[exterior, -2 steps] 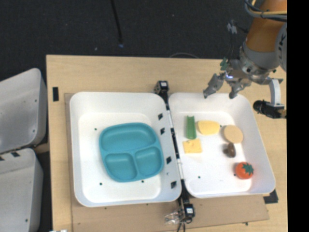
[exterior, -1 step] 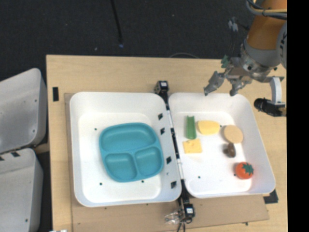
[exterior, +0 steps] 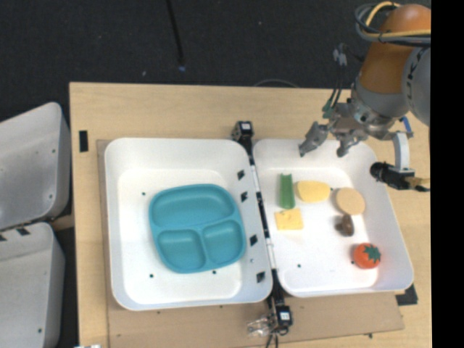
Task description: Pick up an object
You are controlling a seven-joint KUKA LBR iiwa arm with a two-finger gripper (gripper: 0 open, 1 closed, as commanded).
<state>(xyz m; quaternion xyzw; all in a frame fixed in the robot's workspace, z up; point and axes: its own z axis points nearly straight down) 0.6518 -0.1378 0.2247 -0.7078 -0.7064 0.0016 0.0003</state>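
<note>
- Camera view: the gripper [exterior: 328,143] hangs over the far rim of the right bin [exterior: 384,267], at about twelve o'clock of that bin; its two grey fingers are spread well apart, with nothing between them.
- The green stick [exterior: 287,191], a smooth narrow bar, lies in the right bin with its long axis running from twelve to six o'clock.
- Just beside it at three o'clock is a pale yellow rounded piece [exterior: 313,191], its long axis running nine to three.
- A flat yellow square [exterior: 290,220] lies at six o'clock of the stick.
- A tan disc [exterior: 351,201], a small dark brown lump [exterior: 346,225] and a glossy red tomato [exterior: 366,256] with a green top lie nearer the bin's right side.
- The left bin [exterior: 127,281] holds a matte teal tray [exterior: 196,228] with three compartments.
</note>
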